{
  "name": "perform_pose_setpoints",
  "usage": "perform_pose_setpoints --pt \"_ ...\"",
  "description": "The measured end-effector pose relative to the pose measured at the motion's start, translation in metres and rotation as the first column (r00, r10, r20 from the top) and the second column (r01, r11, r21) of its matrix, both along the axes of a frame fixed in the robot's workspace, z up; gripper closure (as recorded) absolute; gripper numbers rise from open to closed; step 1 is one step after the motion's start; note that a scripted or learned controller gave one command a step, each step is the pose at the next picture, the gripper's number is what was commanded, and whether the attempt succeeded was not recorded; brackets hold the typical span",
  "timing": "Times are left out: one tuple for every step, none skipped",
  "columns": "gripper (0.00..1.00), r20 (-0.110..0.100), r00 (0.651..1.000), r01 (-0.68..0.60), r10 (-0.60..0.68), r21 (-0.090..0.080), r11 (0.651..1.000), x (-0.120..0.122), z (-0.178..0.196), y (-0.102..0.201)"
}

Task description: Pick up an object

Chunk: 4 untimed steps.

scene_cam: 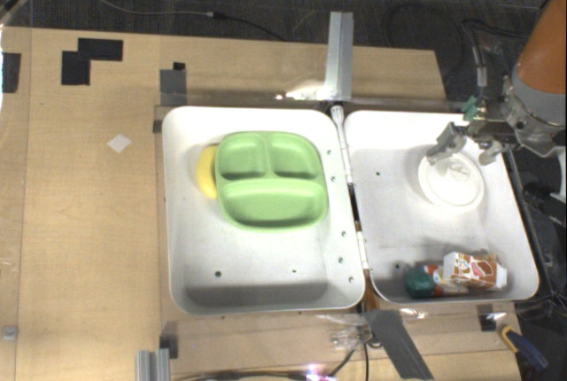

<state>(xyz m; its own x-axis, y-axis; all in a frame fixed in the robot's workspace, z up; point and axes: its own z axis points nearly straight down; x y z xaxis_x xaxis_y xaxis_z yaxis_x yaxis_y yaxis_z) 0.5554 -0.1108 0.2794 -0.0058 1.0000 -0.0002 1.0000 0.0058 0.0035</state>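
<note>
My gripper (465,151) hangs over the far right part of the right bin (390,220), its fingers spread open with nothing between them. Just below it a round white translucent dish (452,182) lies on the bin floor. A small red-and-white carton (471,271) lies on its side near the bin's front edge. A dark green round object (418,283) touches the carton's left end. In the left bin (190,264) sits a green divided plate (268,178), and a yellow object (206,172) peeks out from under its left edge.
A metal post (340,51) stands behind the seam between the bins. The arm's orange band (542,60) fills the upper right. Cables run along the dark floor at the back. The wooden bench (80,220) extends left of the bins.
</note>
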Motion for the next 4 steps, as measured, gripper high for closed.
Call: perform_pose_setpoints --pt "0.0 -0.001 0.992 -0.123 0.123 -0.001 0.992 -0.038 -0.099 -0.045" --pt "0.0 0.003 0.906 -0.423 0.423 -0.005 0.906 0.078 -0.103 -0.068" --pt "0.0 0.003 0.906 -0.423 0.423 -0.005 0.906 0.078 -0.103 -0.068" --pt "0.0 -0.017 0.755 -0.655 0.655 0.006 0.756 0.11 -0.192 -0.039"
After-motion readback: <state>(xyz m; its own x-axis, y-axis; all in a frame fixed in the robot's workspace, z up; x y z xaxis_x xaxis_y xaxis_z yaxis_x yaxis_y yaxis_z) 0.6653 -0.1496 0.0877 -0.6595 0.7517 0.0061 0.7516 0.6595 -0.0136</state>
